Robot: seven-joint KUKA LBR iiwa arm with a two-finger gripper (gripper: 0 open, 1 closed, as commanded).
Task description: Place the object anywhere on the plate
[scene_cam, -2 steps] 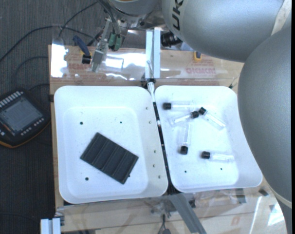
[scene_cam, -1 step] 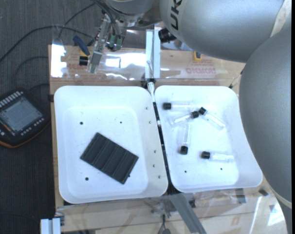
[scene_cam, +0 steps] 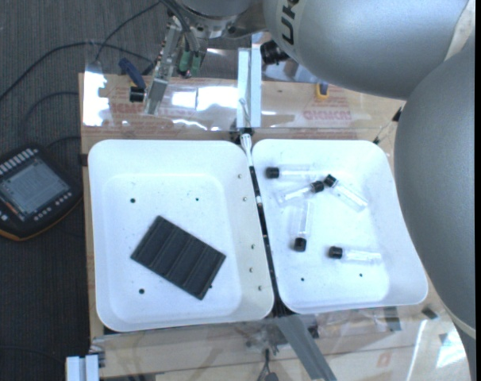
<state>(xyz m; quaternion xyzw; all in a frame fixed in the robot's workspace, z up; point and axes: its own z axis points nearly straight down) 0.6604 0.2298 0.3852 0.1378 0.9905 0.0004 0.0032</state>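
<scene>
A dark ribbed rectangular plate [scene_cam: 178, 257] lies tilted in the left white bin [scene_cam: 113, 161]. Several clear tubes with black caps lie scattered in the right white bin [scene_cam: 383, 173], among them one near the back [scene_cam: 286, 171], one upright in the picture [scene_cam: 302, 228] and one at the front [scene_cam: 355, 254]. My gripper [scene_cam: 201, 109] hangs high over the back edge of the bins, near the divider. Its two fingers stand wide apart, open, with nothing between them. The grey arm covers the top right of the view.
A teach pendant [scene_cam: 26, 193] lies on the dark floor left of the bench. Cables run behind the bins. A raised rim [scene_cam: 259, 213] divides the two bins.
</scene>
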